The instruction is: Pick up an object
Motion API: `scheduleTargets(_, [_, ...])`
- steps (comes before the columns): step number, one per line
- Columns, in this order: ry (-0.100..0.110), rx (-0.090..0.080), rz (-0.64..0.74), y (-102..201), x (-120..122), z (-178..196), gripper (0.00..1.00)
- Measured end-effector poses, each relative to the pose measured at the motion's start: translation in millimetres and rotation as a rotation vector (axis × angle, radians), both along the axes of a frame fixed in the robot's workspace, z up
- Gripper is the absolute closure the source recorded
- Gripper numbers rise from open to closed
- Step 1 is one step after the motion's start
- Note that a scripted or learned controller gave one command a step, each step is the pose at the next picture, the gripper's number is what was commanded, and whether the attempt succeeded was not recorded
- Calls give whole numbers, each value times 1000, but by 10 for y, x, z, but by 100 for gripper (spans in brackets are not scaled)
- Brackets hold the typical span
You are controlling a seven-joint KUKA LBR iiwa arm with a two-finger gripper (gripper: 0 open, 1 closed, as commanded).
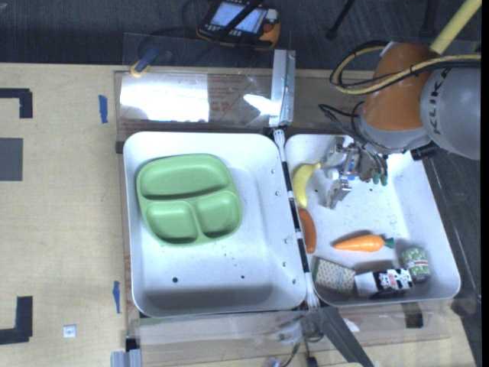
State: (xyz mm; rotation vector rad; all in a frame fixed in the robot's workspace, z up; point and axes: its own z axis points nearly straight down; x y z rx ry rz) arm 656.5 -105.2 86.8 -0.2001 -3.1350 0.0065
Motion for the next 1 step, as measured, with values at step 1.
scheduleTargets(1, [-12, 5, -3, 21, 35, 97, 100])
